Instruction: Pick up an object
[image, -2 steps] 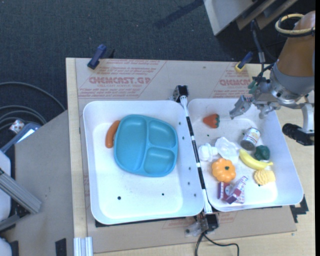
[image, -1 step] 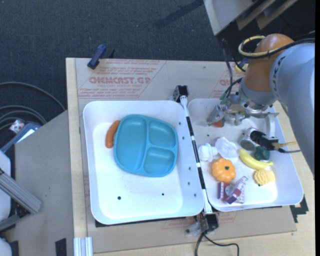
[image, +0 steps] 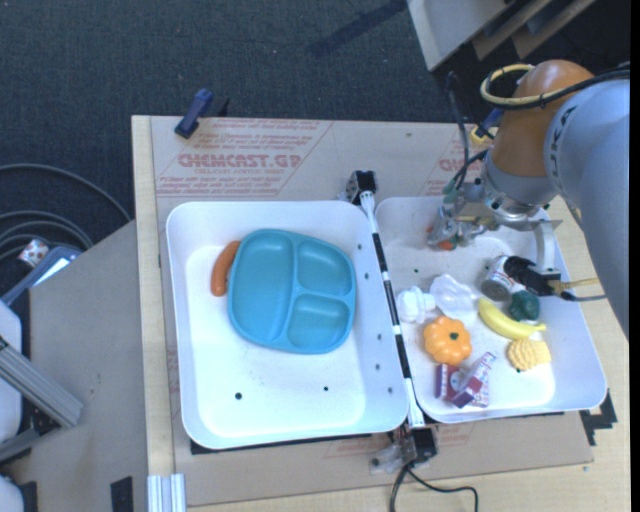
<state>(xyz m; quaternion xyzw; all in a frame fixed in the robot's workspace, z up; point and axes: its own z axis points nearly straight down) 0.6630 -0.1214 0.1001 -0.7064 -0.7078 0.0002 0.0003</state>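
Gripper (image: 452, 226) low at far end of right white plastic bin (image: 580, 385); finger state unclear. Nearer: smooth orange pumpkin toy (image: 447, 340), curved yellow banana (image: 508, 320), knobbly corn (image: 528, 352). Left bin (image: 280, 415): glossy blue divided tray (image: 292, 290).

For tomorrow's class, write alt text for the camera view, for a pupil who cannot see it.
A grey robot arm reaches from the right, its tool low over the far end of the right bin, which holds a toy pumpkin, banana, corn cob and other small items. The left bin holds a blue divided plate beside an orange sausage-shaped toy.
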